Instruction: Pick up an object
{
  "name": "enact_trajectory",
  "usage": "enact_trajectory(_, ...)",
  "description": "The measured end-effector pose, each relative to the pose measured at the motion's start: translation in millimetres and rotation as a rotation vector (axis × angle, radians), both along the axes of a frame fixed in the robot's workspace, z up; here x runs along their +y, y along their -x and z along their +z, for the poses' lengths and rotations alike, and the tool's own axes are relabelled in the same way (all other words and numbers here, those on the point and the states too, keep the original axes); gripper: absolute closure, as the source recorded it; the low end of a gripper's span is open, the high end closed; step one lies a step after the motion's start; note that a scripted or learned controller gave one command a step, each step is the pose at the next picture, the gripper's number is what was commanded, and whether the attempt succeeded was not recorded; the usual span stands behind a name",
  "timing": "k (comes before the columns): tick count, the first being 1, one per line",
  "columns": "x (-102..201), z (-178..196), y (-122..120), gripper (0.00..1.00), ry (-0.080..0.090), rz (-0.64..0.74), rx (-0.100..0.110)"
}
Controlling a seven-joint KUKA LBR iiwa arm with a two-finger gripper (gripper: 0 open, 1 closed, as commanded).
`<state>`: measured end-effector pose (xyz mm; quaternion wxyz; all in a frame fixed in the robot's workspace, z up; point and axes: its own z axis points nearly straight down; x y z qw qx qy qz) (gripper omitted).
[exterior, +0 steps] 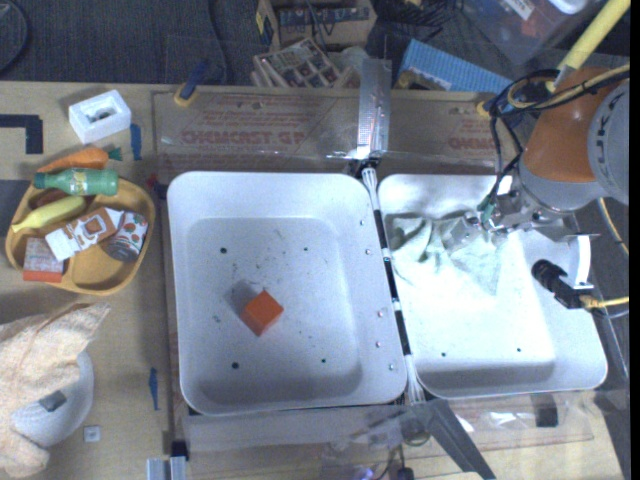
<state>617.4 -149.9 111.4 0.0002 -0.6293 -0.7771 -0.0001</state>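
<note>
1. Orange is the colour to look for: your one clear target, a small orange block [264, 311], lies flat on the floor of the left bin [190, 218], a little below its middle and well apart from every wall. That open position gives fingers room on all sides, so I judge it an easy pick.
2. Your arm [560, 158] reaches in from the right and sits over the upper part of the right bin [580, 368], well apart from the block, with the divide between the two bins in between.
3. Your gripper [478, 226] appears low in that right bin, in a blurred patch of pale, greenish, see-through stuff [430, 243] near the back wall. I cannot tell what that stuff is.
4. Jaws: you cannot tell from this view whether they are wide, narrow or closed on something; blur hides them. Treat nothing as held.
5. A yellow bowl [20, 258] of toy food and a white box [100, 115] stand on the bench [100, 388] left of the bins, out of the work area.
6. My judgement: the pick is not yet done.
</note>
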Motion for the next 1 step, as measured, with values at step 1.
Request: enact_trajectory(1, 29.1, -18.2, -37.0, 0.00, 0.005, 0.100, -0.011)
